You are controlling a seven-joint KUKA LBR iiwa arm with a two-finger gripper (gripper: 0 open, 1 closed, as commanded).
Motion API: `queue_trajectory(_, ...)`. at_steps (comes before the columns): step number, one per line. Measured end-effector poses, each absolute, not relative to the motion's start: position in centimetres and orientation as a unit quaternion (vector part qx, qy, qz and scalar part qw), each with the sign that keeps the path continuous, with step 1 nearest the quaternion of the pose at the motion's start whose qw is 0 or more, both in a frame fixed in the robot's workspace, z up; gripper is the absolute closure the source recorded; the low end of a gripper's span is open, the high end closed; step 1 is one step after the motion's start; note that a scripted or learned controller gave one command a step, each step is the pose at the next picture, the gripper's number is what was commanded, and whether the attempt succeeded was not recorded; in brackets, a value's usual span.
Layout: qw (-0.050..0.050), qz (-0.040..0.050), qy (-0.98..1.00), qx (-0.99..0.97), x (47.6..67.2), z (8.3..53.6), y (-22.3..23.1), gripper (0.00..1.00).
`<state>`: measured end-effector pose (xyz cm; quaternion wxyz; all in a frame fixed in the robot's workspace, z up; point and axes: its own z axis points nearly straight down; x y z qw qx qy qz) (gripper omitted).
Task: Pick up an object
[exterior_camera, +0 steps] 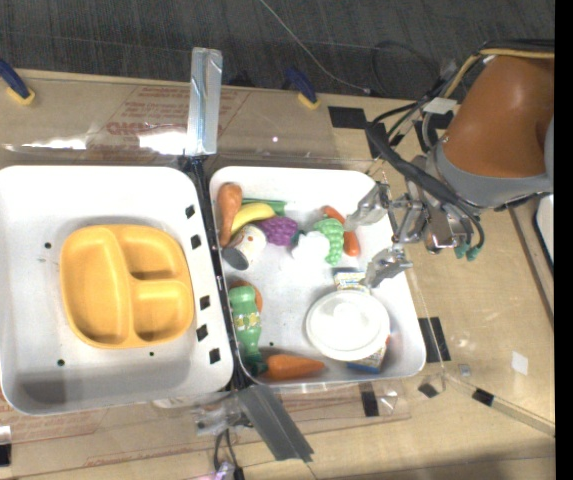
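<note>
The claw [379,233] is seen spread wide with nothing between its fingers, over the right bin's [296,182] right edge. Just to its left a small carrot [343,228] is laid, its long axis slanted, tip pointed down toward the claw's lower finger.

A yellow divided tray [126,284] lies in the left bin [26,208].
</note>
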<state>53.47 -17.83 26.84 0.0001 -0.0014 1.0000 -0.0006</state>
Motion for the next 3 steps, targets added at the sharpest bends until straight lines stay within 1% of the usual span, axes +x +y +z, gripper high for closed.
queue_trajectory(1, -0.002, 0.0009, 0.995, -0.102, 53.0, 16.8, -20.9, 0.00)
queue_trajectory(2, 0.002, 0.0002, 0.996, -0.086, 57.8, 10.0, -20.9, 0.00)
queue_trajectory(3, 0.001, -0.0001, 0.993, -0.115, 62.4, 9.3, -19.9, 0.00)
